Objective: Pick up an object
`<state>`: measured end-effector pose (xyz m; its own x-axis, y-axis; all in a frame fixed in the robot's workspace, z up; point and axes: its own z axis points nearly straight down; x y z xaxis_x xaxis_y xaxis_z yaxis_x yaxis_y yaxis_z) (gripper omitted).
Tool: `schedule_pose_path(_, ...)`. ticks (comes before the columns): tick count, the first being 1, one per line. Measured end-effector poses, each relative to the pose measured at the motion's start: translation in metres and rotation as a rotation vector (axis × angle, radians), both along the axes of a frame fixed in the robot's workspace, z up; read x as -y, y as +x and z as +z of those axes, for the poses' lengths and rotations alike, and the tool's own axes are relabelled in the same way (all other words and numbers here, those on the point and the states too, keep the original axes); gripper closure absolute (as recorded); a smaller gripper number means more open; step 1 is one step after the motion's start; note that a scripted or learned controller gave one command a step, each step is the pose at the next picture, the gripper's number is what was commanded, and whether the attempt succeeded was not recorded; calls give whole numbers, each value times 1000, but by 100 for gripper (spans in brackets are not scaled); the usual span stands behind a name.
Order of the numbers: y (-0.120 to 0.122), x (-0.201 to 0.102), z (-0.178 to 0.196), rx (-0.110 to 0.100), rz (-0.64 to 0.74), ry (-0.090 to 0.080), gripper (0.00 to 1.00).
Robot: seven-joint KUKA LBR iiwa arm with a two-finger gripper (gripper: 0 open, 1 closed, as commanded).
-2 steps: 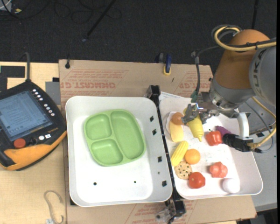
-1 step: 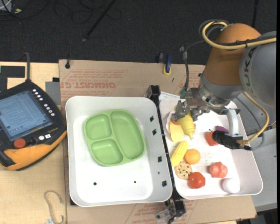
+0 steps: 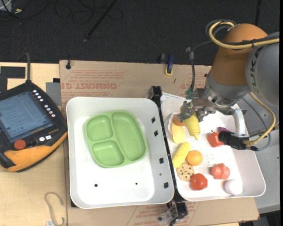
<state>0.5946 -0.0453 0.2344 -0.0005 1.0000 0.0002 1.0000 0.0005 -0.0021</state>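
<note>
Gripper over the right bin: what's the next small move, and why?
Probably a short straight lift to test the grasp. The gripper sits low in the right bin, right at the top of the yellow mustard bottle, which is tilted beside a pale yellow block. Whether the bottle is gripped can't be told here; a lift would show it.

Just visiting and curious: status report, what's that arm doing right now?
Gripper low over right bin, upper left corner. Yellow bottle-shaped toy right below it; grip unconfirmed. Pale yellow block and corn crowd close beside.
</note>
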Motion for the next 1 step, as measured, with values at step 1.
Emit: schedule_pose_path(1, -4, -3, -18, -3, -3, 0, 100)
